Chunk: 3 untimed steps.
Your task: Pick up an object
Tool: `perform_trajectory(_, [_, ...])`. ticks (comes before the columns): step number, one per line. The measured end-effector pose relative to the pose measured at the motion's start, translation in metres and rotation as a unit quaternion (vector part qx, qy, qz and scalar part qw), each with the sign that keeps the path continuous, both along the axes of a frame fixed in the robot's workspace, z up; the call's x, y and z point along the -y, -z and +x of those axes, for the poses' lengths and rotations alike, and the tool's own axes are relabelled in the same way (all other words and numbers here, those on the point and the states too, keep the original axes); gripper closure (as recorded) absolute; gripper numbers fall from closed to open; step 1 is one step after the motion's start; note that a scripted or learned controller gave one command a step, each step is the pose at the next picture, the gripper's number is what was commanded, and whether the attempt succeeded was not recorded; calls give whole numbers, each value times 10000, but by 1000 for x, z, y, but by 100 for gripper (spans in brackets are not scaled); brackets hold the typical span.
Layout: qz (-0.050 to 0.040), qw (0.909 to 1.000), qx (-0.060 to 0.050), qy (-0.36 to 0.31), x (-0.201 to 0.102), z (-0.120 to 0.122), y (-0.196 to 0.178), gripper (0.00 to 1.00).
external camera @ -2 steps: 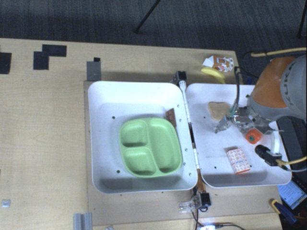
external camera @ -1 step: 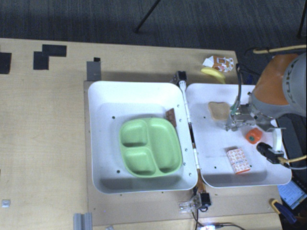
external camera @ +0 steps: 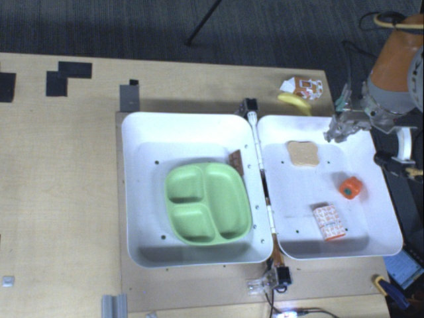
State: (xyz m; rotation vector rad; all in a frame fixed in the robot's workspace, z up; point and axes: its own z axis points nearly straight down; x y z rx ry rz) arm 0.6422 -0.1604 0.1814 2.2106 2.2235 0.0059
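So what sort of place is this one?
Most likely a robotics lab bench for grasping trials: two white bins side by side, toy food like the bread slice, and a robot arm reaching in.

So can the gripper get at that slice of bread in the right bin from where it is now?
Probably yes. The gripper hangs over the right bin's far right corner, and the bread slice lies flat just beside it with bare bin floor around it and nothing between them.
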Motion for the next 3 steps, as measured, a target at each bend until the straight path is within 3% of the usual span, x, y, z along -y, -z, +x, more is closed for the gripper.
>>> perform_trajectory(1, [4,10000,-17,0,0,-1,1,0])
perform_trajectory(2, [7,10000,9,-4,-60,-8,93,0])
perform_trajectory(3, [-3,10000,31,-24,-59,-7,81,100])
